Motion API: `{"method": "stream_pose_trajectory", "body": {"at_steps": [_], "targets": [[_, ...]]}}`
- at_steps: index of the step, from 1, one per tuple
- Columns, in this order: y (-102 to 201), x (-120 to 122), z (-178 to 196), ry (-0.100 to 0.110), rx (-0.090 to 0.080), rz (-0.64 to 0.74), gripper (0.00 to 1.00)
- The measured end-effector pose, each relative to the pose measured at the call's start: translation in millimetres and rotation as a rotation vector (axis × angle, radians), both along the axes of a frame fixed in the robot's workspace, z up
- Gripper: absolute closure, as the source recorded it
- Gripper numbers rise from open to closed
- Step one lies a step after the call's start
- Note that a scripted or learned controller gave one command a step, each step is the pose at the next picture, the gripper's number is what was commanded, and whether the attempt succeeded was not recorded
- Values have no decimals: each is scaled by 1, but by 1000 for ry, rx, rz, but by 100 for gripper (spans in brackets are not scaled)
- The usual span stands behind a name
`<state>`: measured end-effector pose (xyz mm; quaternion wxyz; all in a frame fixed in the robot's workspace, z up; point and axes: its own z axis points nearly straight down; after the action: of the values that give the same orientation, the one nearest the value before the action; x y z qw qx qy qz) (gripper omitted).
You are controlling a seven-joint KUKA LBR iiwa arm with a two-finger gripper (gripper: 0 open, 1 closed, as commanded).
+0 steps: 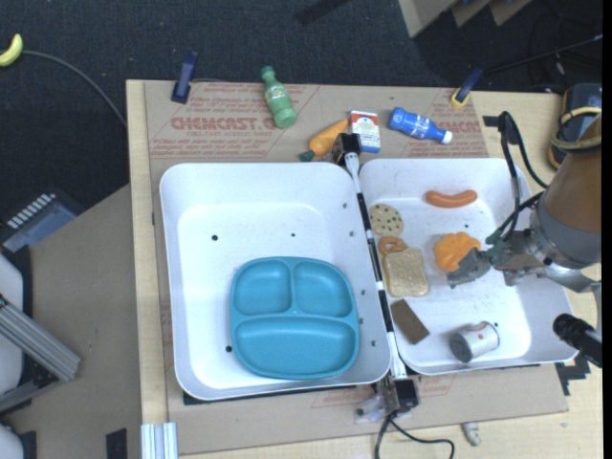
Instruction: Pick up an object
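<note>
Right bin [535, 352], front: metal can [475, 340]; orange piece [455, 250] mid-bin, hand [475, 268] touching its lower edge, grip state indeterminable; risk: fingers nudge piece aside, closing on nothing

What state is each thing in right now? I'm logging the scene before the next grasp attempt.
Blue tray: flat in the left bin, compartments bare.
Green bottle: lying on its side, on the bench behind the bins.
Blue bottle: lying on its side, on the bench.
Sausage: lying flat in the right bin.
Silver can: tipped on its side.
Gripper: low in the right bin beside the orange object.
</note>
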<state>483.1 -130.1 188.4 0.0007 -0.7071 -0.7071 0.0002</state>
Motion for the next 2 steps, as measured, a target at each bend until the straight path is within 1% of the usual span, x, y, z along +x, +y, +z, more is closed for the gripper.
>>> {"method": "stream_pose_trajectory", "body": {"at_steps": [1, 2], "targets": [[13, 48, -91, -2, 0, 1, 0], [0, 89, -100, -8, -1, 0, 0]]}}
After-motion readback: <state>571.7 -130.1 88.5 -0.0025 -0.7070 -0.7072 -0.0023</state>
